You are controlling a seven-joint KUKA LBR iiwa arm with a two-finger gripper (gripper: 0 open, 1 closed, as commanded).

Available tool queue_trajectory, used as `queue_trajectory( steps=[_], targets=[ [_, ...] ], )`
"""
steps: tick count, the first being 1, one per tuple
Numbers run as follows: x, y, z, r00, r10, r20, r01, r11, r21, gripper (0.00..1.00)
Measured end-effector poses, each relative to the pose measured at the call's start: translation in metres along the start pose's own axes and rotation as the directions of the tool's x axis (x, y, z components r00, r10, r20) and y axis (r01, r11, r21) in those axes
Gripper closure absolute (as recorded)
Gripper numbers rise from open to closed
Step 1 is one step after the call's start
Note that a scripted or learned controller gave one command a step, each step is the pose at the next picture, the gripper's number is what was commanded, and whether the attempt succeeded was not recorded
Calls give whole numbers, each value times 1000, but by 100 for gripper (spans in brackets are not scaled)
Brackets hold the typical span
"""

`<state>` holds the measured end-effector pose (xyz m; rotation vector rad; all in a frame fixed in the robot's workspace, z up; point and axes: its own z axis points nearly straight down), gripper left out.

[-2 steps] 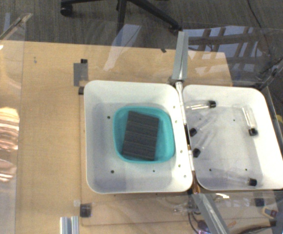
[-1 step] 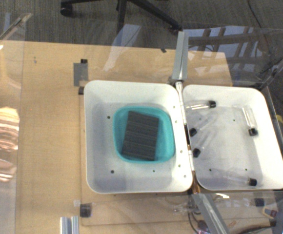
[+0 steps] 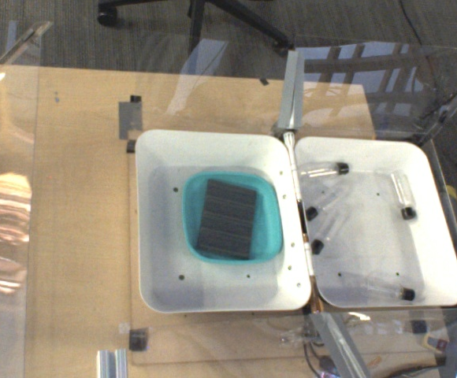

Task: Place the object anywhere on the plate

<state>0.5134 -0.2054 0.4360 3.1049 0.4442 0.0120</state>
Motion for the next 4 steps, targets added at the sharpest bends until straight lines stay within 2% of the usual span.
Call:
queue_trajectory(
  steps=[1, 2, 3, 4],
  targets=[
    [-23, -7, 0, 997, 74, -1, -74, 997, 0, 0],
    [70, 20, 1, 997, 74, 1, -74, 997, 0, 0],
    [2, 1, 0, 997, 79, 0, -79, 997, 1, 0],
    [2, 1, 0, 997, 78, 1, -78, 997, 1, 0]
  ],
)
